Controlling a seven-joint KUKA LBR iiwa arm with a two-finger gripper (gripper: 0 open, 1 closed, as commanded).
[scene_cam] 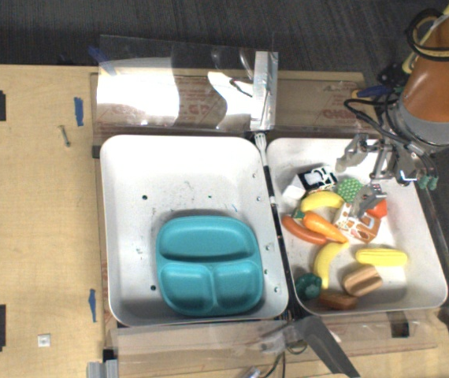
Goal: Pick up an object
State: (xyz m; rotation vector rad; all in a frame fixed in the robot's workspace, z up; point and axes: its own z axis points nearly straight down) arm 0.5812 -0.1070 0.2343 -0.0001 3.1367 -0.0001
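Observation:
The right bin (433, 278) holds a heap of toy food. I see a yellow banana (323, 201), an orange carrot (324, 227), a green studded ball (350, 187), a black and white item (317, 178) and a red and white packet (359, 225). Nearer the front lie a yellow block (380, 256), a bread roll (363, 279), a second banana (326, 263), a green broccoli piece (309, 285) and a brown sausage (336, 298). My gripper (364, 172) hangs open over the bin's far right part, just above the green ball and packet, with nothing between its fingers.
The left bin (122, 211) carries a teal divided plate (209, 264) at its front. A clear plastic panel (177, 93) and a metal bracket (263, 93) stand behind the bins. The arm's orange band (441, 85) and cables (378, 93) fill the upper right.

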